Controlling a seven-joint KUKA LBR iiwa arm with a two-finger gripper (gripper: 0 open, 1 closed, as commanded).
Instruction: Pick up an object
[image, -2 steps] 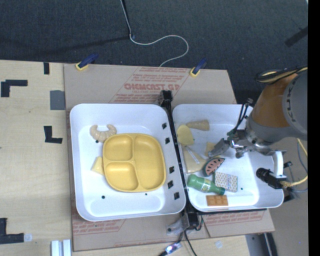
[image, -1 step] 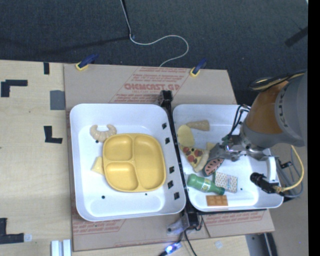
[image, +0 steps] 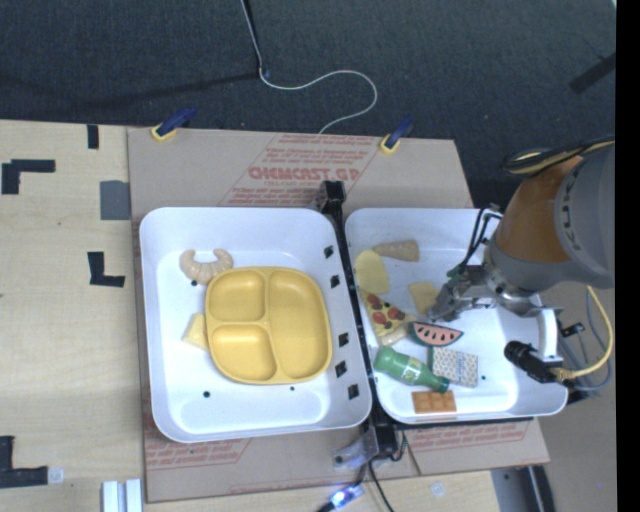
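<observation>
You can see the end effector (image: 452, 296) low down inside the right bin (image: 520, 400). It sits just above the watermelon slice (image: 437, 333) and just beside a small yellow piece (image: 423, 296). You cannot tell if it is released or clenched, because its tip is dark and small from up here. You cannot see any toy caught in it.

So the job looks like it is at the start or the middle. Nothing looks lifted. All the toys seem to lie flat on the bin floor. In the right bin you can find the green bottle (image: 409, 367), the pizza slice (image: 386, 317), a blue-dotted square (image: 455, 366), an orange cracker (image: 434, 402), a yellow chip (image: 371, 270) and a tan wedge (image: 397, 250).

In the left bin (image: 165, 380) you can see the yellow plate (image: 268, 325), a curly tan shrimp (image: 205, 264) and a bit of cheese (image: 195, 331) peeking out at the plate's left side.

What is left, you can guess, is the big part: grab one toy near the tip, most likely the watermelon slice or the small yellow piece, and lift it up clear of the bin. The toys there lie close together, so the grab may slip.
</observation>
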